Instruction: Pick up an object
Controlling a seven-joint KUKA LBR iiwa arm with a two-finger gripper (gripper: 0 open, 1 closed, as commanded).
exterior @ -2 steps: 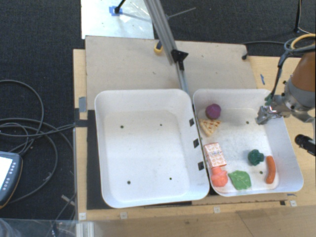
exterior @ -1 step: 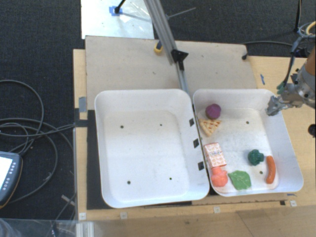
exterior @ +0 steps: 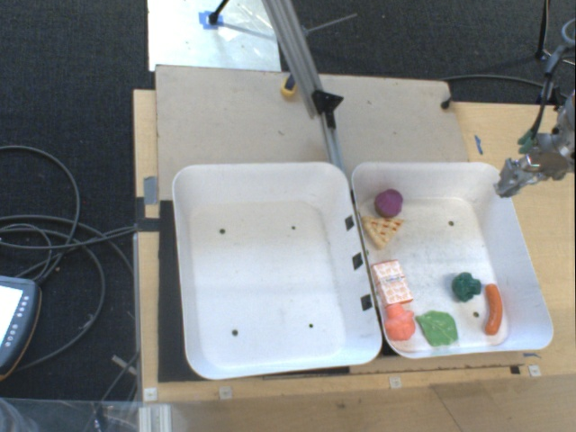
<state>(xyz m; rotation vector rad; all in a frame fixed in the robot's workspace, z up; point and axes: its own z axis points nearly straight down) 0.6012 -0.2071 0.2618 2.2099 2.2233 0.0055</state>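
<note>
Since the gripper (exterior: 509, 180) sits at the right bin's (exterior: 522, 241) far right rim, finger state unreadable and nothing seen held, all objects lie left and nearer. Purple ball (exterior: 389, 202) is closest leftward; sausage (exterior: 492, 309) hugs the wall, so a grasp risks striking it.

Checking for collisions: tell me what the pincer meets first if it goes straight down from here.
Probably the upper right rim of the right bin: the pincer hangs about over that corner, though height is hard to judge.
</note>
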